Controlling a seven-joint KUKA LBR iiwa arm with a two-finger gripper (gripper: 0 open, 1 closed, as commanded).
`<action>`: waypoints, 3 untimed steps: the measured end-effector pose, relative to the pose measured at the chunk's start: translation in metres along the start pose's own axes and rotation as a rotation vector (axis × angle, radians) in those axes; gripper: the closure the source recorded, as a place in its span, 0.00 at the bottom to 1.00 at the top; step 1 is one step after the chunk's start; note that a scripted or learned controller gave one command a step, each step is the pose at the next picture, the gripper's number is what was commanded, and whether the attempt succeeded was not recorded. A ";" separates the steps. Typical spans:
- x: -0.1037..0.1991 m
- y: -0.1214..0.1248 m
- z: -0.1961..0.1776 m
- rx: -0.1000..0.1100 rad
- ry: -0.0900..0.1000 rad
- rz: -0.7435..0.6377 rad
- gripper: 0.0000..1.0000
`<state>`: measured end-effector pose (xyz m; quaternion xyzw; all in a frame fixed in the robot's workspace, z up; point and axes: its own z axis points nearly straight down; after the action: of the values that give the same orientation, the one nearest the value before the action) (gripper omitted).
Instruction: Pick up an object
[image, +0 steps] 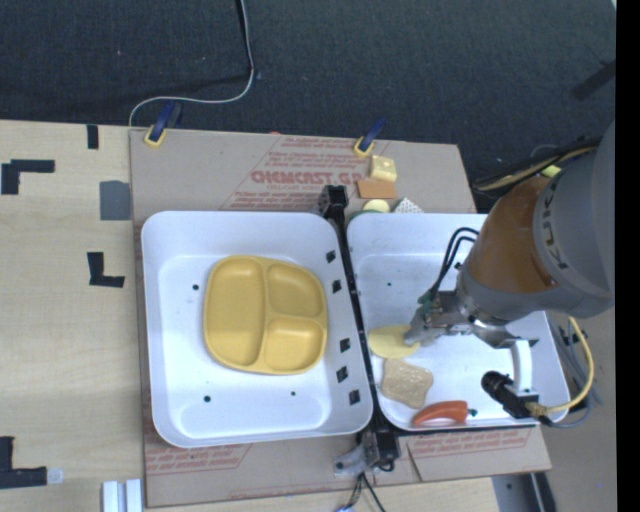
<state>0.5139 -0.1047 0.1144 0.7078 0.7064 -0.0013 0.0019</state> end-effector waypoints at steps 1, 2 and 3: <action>0.003 -0.001 0.002 0.006 0.005 -0.003 0.00; -0.005 0.042 0.030 0.000 0.005 -0.003 0.00; 0.011 0.102 0.029 -0.004 0.004 -0.006 0.00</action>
<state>0.6161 -0.0943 0.0851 0.7057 0.7085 0.0013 0.0018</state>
